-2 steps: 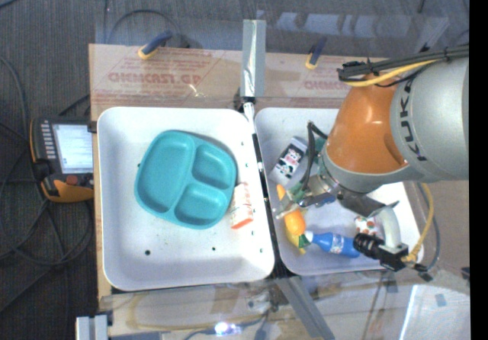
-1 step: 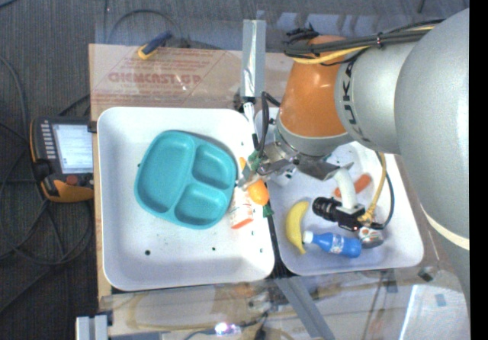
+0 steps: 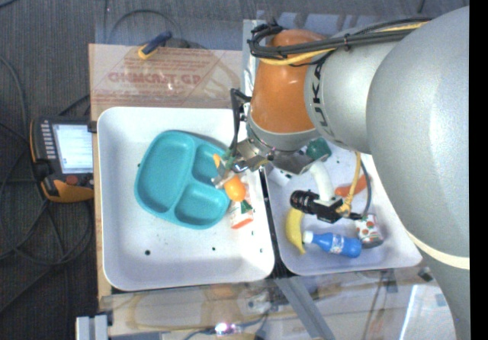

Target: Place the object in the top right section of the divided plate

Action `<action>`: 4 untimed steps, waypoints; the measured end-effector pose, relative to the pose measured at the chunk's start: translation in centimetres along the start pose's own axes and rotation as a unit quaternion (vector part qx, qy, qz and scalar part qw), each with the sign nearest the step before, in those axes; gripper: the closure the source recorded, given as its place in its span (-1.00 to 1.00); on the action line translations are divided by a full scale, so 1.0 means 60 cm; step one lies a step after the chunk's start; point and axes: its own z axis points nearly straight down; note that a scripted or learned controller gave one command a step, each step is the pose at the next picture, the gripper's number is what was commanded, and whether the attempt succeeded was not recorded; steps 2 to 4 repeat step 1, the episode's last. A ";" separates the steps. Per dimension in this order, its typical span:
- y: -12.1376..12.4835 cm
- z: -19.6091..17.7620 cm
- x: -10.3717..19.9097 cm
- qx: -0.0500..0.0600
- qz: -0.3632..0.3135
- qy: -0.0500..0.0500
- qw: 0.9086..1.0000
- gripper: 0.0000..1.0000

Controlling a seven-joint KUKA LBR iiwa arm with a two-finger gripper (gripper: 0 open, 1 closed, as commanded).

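Observation:
The teal divided plate [image 3: 181, 178] lies tilted in the left bin [image 3: 122, 255]. My gripper [image 3: 229, 172] hangs over the plate's right rim, under the orange wrist band. A small orange fruit [image 3: 236, 190] sits right at the gripper's tip, at the plate's right edge; whether it is held or resting on the rim I cannot tell. A little orange and green piece [image 3: 219, 159] shows beside the gripper over the plate's right-hand section.
A small red, white and green carton [image 3: 242, 216] lies just below the orange fruit. The right bin [image 3: 396, 258] holds a banana [image 3: 293, 230], a blue bottle [image 3: 334, 244], a strawberry-patterned item [image 3: 370, 230] and a green piece [image 3: 319, 149]. The arm covers the bins' upper right.

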 end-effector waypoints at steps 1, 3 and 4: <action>0.000 0.000 0.000 0.000 0.000 0.000 1.000 -1.00; 0.000 0.000 0.000 0.000 0.000 0.000 1.000 -1.00; 0.000 0.000 0.000 0.000 0.000 0.000 1.000 -1.00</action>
